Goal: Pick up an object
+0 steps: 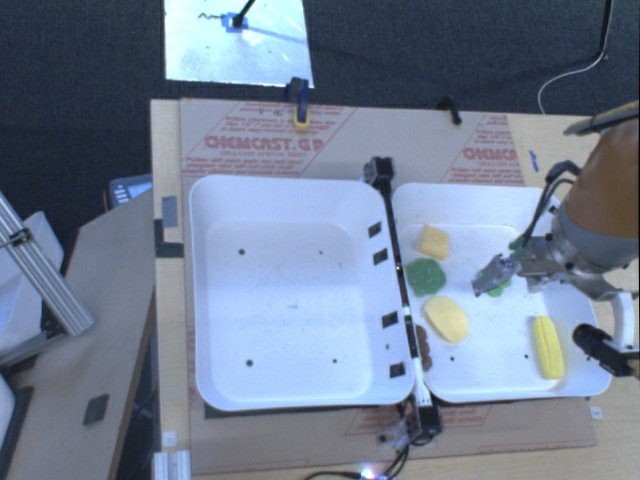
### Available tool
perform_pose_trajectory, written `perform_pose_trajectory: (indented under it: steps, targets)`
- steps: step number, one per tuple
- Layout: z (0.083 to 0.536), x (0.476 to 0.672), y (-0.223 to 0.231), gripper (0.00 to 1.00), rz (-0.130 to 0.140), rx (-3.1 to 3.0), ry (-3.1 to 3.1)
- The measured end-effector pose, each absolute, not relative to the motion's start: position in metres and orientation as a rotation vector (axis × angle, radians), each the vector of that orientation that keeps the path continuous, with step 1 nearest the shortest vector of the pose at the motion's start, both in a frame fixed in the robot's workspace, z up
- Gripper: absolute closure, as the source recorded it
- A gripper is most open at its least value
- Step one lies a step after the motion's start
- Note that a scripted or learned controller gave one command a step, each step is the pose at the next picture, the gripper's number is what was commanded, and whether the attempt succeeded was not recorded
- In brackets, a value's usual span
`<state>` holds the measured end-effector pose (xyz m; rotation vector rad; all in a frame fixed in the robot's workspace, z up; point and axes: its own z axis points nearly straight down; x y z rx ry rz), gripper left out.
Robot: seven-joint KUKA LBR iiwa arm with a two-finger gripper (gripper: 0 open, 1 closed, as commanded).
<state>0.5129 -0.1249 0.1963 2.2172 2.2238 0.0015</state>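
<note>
The gripper (490,278), its grip state unreadable, is hanging mid right bin (500,383), the broccoli (427,276) lying toward the divider edge

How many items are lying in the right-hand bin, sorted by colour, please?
Yellow: 3 — small pale yellow block, rounded yellow lemon-like piece, yellow corn cob
Green: 2 — green leafy broccoli-like piece, small green item partly hidden under the gripper
Total: 5
</note>
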Motion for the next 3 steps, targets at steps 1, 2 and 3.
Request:
perform_pose_trajectory:
  steps: [1, 2, 3]
  targets:
    - [0.08, 0.515, -0.086, 0.0, 0.001, 2.216, 2.231]
    - [0.094, 0.515, -0.089, 1.0, 0.003, 2.218, 2.223]
    - [0.19, 0.531, -0.021, 1.0, 0.014, 2.204, 2.23]
